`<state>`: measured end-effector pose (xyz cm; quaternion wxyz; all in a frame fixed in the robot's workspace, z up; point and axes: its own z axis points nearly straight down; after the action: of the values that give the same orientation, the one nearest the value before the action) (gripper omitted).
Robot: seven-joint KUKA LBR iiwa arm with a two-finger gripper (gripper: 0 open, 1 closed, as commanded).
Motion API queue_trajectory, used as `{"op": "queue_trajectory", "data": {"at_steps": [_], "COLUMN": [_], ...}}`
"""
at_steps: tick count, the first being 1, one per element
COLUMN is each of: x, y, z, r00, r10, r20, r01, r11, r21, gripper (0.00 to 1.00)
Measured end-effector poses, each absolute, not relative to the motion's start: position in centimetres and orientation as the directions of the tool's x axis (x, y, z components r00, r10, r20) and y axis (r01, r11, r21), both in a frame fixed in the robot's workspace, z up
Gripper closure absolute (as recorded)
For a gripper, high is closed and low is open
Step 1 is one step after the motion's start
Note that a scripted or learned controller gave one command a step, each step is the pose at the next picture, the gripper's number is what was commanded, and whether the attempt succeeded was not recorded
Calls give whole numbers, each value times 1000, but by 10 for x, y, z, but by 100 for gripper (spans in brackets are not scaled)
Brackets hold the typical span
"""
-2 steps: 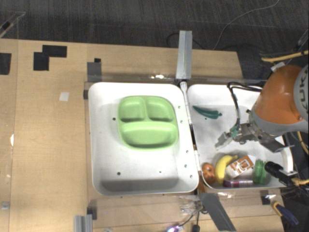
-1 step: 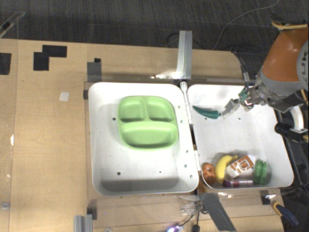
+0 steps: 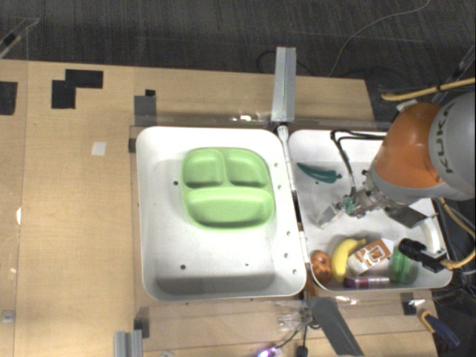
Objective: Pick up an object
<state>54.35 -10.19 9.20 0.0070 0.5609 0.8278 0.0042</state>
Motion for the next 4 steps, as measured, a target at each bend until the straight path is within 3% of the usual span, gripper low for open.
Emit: {"op": "queue_trajectory", "data": {"at_steps": [1, 2, 3, 4], "x": [546, 546, 615, 651], "y": [-99, -99, -128, -113], "z": [104, 104, 91, 214], "r00": [-370, -370, -501, -765], "r10": [929, 929, 866, 643], "r20": [-4, -4, -8, -7], "r01": [929, 929, 865, 643], "r11": [370, 370, 501, 765], "r21": [21, 21, 13, 5], "gripper": [100, 0, 0, 0]}}
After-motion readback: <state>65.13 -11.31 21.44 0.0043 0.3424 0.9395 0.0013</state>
